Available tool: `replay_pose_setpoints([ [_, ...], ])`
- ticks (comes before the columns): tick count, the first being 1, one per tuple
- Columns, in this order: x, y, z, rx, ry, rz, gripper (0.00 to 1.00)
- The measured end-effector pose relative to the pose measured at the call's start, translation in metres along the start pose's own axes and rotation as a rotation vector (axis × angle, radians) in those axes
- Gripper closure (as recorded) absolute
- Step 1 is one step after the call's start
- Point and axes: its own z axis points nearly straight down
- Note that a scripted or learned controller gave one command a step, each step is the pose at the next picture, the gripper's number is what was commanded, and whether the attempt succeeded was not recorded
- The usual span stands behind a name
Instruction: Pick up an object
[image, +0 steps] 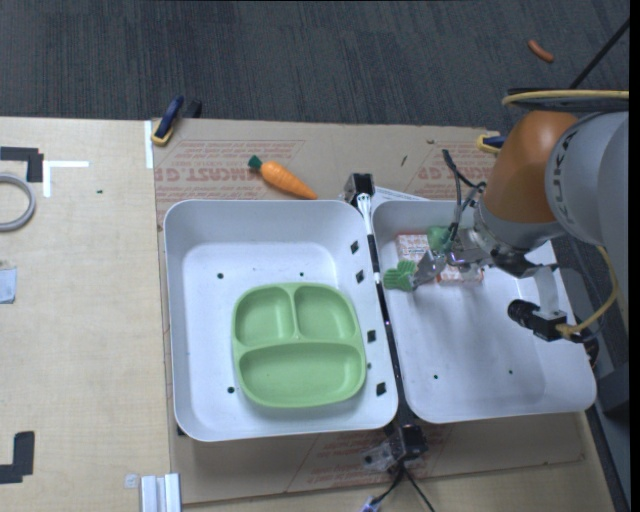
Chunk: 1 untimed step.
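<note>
I am reaching in from the right of the frame over a bench topped with brown printed cardboard (300, 150), pale wood showing at the left and dark grey carpet (300, 50) running across the top of the frame. Two shallow white bins sit side by side on the cardboard: the left bin (190, 260) in the centre of the frame holds a light green divided plate (298, 345), smooth plastic with three compartments and rounded corners, lying flat in its lower middle. The right bin (480, 380) is under my arm, its floor glossy and mostly bare in the lower half. My gripper (437, 262) sits low in the upper left part of the right bin, and how far its fingers stand apart I cannot tell, nor whether anything is between them. Just left of it, by the wall shared by the two bins, lies a small green object (400, 277), soft-looking and irregular in shape; it is right beside the gripper tip, but I cannot tell if they touch. A flat white packet with red print (412, 243) lies near it, toward the bin's top edge. Outside the bins, above the left bin's upper rim, a toy carrot (283, 177) with a green tip rests on the cardboard.
</note>
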Motion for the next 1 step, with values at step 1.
replay_pose_setpoints([
  [1,-0.0028,0.0516,0.0001,0.015,0.001,0.275,0.00],
])
